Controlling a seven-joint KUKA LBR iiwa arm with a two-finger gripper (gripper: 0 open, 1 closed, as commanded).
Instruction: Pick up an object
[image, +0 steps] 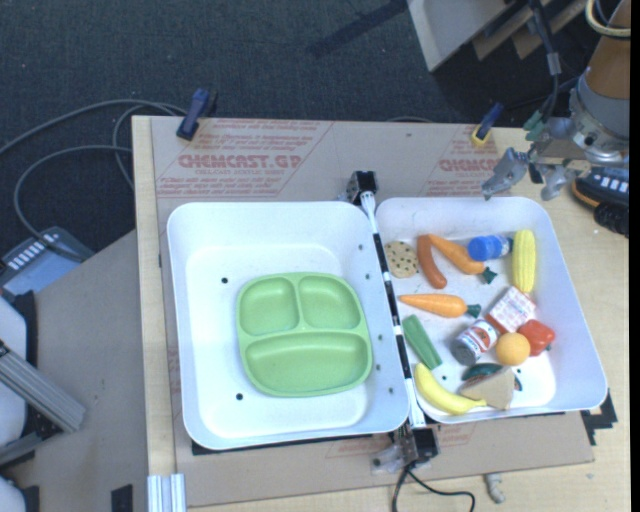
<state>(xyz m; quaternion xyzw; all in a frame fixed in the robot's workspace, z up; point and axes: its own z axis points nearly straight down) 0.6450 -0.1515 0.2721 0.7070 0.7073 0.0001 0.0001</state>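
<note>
The yellow plastic corn cob (523, 260), light, stiff and slick, suits a mid-length grasp; the gripper's (512, 172) fingers hang open, empty.

On the worktop (250, 155) two white bins sit side by side. The left bin (200, 240) holds a green divided plate (302, 333). The right bin (575, 330) is crowded: a cookie (402, 259) toward 10 o'clock, corn (523, 261) toward 1 o'clock, a carrot (433, 303) near the middle, a banana (445, 394) toward 7 o'clock, an orange ball (512, 348) toward 4 o'clock. The tool (520, 170) hangs just beyond the right bin's 12 o'clock rim, holding nothing.
</note>
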